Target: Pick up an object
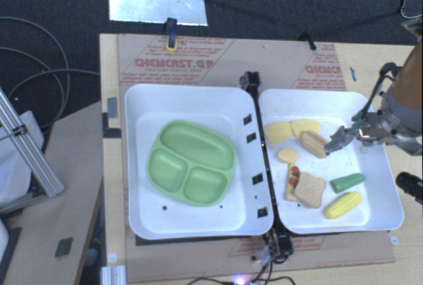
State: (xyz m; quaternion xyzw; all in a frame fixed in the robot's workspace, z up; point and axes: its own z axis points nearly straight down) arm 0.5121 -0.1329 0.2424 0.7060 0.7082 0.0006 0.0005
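Observation:
The right white bin (377, 211) holds several toy foods: two pale yellow pieces (291, 129), a tan bread roll (313, 143), a small yellow slice (287, 155), a toast-like piece (309, 190), a green pepper (347, 181) and a yellow corn cob (343, 204). My gripper (337, 139) reaches in from the right, low over this bin, its tips just right of the bread roll. Whether the tips touch the roll is unclear.
The left white bin (142, 112) contains a green three-compartment plate (192, 161). A black divider with clips (258, 145) runs between the bins. The arm body (403, 112) hangs over the right bin's right edge. Cardboard lies under both bins.

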